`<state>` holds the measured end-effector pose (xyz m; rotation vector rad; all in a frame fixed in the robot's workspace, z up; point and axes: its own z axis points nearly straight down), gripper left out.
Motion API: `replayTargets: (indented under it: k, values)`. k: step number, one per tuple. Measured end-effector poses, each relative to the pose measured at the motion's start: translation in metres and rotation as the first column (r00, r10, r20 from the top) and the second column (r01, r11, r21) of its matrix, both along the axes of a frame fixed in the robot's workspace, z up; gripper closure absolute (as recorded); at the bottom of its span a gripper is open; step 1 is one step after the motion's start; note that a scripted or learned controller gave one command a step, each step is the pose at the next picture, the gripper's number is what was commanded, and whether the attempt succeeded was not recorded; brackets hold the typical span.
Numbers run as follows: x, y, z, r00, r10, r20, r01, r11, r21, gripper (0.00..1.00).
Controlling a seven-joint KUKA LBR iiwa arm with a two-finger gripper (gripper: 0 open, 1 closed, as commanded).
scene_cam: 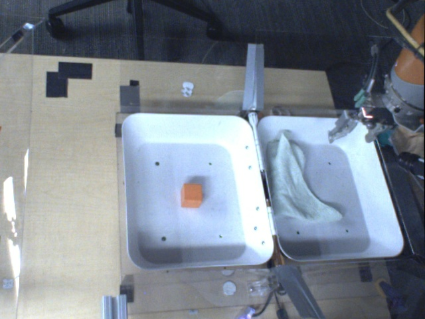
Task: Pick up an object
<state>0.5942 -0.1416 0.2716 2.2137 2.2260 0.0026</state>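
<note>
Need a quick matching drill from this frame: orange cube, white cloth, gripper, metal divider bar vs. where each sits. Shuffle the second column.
Things:
1. orange cube
2. white cloth
3. gripper
4. metal divider bar

Places:
A. over the right bin's far right corner
B. middle of the left bin
C. standing between the bins at their far edge
D. left side of the right bin

Pairs: 1-B, 2-D, 3-A, 4-C

**Hovering over the right bin's far corner**

My gripper (345, 129) hangs at the upper right of the frame, over the right bin (385, 198). A crumpled white cloth (295, 181) lies along that bin's left side. The orange cube (192, 195) sits alone mid-frame in the left bin (143, 145), well apart from me.
</note>
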Motion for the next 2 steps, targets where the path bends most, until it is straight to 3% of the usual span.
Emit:
replayTargets:
  k: [1, 2]
  values:
    - [0.011, -0.005, -0.174, 0.968, 0.251, 0.004, -0.251, 0.968, -0.002, 0.0]
    - [0.007, -0.02, -0.177, 1.0, 0.007, 0.004, -0.007, 1.0, 0.0, 0.0]
